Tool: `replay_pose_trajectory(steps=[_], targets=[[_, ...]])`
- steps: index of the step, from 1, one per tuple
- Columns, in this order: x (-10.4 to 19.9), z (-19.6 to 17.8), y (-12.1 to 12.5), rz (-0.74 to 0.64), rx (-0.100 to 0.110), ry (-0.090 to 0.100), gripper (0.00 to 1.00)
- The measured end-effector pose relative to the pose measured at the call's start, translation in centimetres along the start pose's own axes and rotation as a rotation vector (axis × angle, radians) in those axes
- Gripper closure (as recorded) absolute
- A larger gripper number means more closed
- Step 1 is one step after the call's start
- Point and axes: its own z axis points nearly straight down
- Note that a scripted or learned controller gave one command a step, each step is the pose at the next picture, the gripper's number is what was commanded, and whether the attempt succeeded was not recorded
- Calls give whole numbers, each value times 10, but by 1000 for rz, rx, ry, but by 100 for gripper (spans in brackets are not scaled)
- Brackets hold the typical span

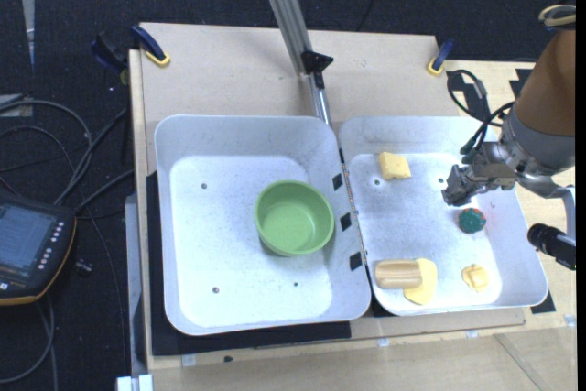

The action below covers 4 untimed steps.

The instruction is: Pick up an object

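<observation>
Round green ball [472,221] in right bin [513,293], no long side. Gripper [456,190] just above it; grip unclear. Green bowl [294,217] upright in left bin [183,197].

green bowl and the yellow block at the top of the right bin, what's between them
In the camera view, between the green bowl and the yellow block lie bare bin floor and the two bins' adjoining rims with their black clips.

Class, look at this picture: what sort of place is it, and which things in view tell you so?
Probably a robotics lab or test bench. A robot arm reaches over two white bins holding small objects, cables trail over the dark floor, and a handheld control pendant lies at the left.
</observation>
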Motion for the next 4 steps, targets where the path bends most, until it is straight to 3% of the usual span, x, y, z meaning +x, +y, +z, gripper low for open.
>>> replay_pose_trajectory(steps=[4], targets=[[209, 20, 20, 0, 0, 0, 100]])
